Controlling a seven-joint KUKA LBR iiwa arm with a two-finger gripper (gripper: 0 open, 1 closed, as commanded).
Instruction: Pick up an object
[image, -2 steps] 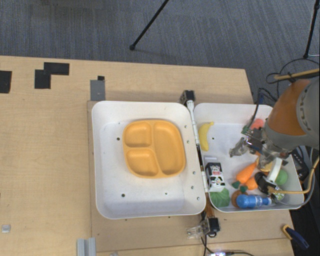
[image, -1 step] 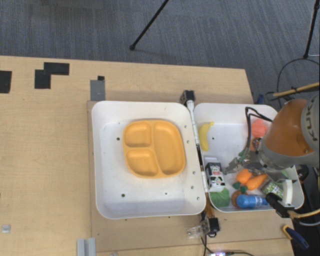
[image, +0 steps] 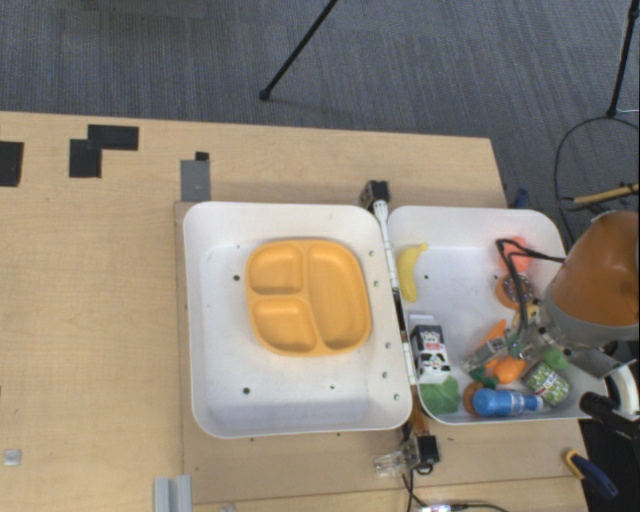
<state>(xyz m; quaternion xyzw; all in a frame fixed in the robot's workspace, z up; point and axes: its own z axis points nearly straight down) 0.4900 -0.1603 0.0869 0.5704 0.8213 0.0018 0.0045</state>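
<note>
Grey carpet runs behind your desk (image: 90, 300), which carries two white bins. Your left bin (image: 215, 400) holds just a yellow tray (image: 305, 296) with three compartments. Your right bin (image: 460, 270) has a banana (image: 409, 270) near its left wall, plus a carton (image: 431, 355), blue bottle (image: 505, 402) and orange bits crowded at the near corner. Your pincer (image: 520, 345) sits low over that clutter; can't tell how wide it is, and can't see anything gripped.

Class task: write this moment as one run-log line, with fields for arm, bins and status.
arm: over right white bin | left white bin: yellow three-compartment plastic tray | right: yellow banana, blue bottle, small carton | status: nothing seen lifted
</note>
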